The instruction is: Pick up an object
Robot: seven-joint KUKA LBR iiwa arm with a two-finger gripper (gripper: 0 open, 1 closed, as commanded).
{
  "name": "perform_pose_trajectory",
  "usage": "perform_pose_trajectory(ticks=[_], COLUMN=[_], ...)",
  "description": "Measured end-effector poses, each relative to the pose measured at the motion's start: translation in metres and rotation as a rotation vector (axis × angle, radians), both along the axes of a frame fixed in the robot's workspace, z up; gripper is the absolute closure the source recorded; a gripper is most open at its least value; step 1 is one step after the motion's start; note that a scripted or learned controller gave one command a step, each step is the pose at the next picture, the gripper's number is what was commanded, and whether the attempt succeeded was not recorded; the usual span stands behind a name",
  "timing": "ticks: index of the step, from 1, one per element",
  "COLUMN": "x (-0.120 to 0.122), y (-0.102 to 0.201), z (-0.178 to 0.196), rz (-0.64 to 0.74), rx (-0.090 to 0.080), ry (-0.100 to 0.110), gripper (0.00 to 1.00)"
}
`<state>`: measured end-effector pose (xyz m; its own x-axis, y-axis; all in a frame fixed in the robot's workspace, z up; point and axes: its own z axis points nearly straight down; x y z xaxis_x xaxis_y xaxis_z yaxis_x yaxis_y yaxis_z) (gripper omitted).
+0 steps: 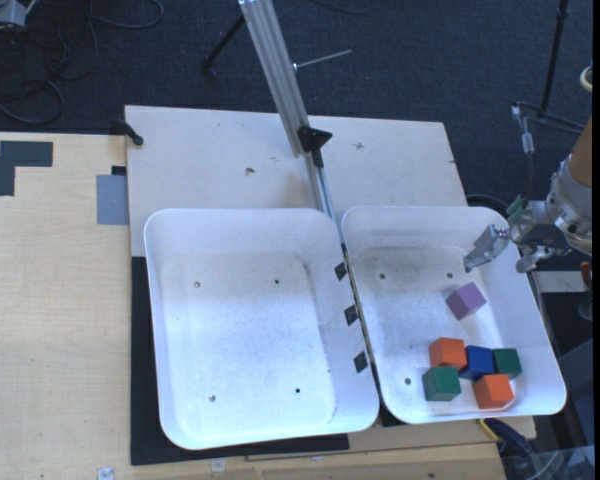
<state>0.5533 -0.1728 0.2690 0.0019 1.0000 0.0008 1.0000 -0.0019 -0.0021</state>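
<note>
Gripper (505, 248) hangs over the upper right edge of the right bin (400, 230); whether it is open or closed cannot be told. No object sits in it. Purple block (466, 299) lies just below; five blocks (472, 370) cluster at the bin's near corner. Approach, grasp and lift all remain.

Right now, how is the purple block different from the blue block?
The purple block sits alone in the right bin, apart from the others; the blue block is packed in a cluster, touching orange and green blocks. The purple block is pale; the blue block is deep and bright. The purple block lies nearer the end effector than the blue block. Both are small cubes in the same bin.
</note>
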Motion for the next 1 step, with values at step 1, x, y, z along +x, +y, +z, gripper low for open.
perform_pose_trajectory(ticks=[1], x=[-0.0121], y=[-0.0313], z=[-0.1497], rz=[0.001], rx=[0.002], ry=[0.009], gripper=[0.00])
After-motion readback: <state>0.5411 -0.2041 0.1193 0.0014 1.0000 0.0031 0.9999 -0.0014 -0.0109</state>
